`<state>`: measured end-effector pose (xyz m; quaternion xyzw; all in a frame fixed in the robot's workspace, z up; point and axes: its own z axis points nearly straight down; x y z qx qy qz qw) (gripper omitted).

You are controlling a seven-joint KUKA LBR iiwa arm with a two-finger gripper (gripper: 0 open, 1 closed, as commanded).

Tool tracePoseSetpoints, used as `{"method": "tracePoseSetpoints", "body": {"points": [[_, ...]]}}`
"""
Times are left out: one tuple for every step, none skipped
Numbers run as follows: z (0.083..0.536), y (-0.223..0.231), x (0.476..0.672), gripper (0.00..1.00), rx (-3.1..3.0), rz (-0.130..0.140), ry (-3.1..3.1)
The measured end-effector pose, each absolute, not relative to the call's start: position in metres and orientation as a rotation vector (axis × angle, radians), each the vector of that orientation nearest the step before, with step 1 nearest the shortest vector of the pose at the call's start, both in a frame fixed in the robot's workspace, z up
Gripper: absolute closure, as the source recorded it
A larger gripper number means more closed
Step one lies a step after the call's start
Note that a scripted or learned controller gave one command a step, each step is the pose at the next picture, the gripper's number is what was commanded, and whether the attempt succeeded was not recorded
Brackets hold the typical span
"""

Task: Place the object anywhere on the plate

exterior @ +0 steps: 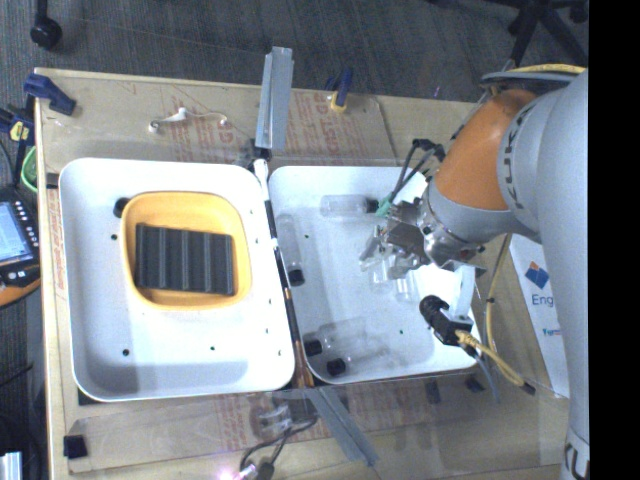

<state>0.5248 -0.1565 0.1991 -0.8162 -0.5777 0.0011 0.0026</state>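
I see the gripper (392, 251) low over the right bin (340, 183), its translucent fingers too blurred to read. The yellow plate (185, 210), rounded-square and glossy, carries a dark ridged block (186, 259) in the left bin (85, 268). 1 clear tube (345, 207) lies just beside the gripper.

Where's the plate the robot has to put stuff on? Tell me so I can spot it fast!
Look at the two white bins side by side and pick the left bin, the one away from the robot arm. The plate lies in its middle. It is a yellow square with rounded corners and a dark ribbed patch in its centre, the one colourful thing in the bins.
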Motion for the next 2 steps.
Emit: {"method": "tracePoseSetpoints", "body": {"points": [[0.267,-0.070,0.542,1.00,-2.555,0.003,-1.822],[0.229,-0.025,0.578,1.00,-2.361,0.008,-2.063]]}}
